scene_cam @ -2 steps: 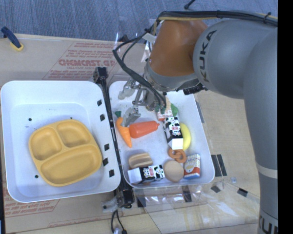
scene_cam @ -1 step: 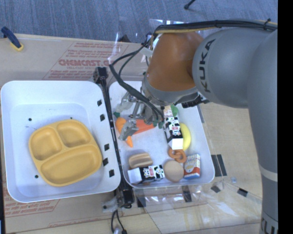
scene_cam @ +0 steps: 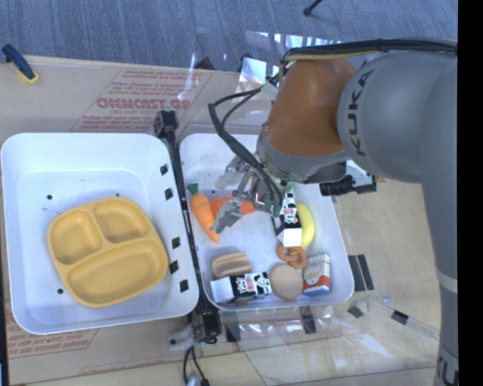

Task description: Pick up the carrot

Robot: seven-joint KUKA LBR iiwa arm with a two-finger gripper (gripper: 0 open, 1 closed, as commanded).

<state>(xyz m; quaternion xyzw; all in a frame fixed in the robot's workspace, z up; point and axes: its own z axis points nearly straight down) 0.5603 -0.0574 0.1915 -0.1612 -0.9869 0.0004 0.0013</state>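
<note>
Under white bins [scene_cam: 16, 215], cardboard-covered bench [scene_cam: 105, 95]

Carrot [scene_cam: 203, 213]: orange, tapered, green stub at upper end. Lies flat on the bin floor, just left of the gripper [scene_cam: 235, 207], tip pointing lower right.

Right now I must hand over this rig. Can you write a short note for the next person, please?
Gripper: low in the right bin, just beside the carrot; its grip state is unclear.
Carrot: lying at the right bin's left side, not lifted.
Nearby: banana, pretzel, egg, hot dog, small cartons.
Left bin: holds a yellow tray.
Done: approach only.
Left: grasp the carrot and lift it.
</note>
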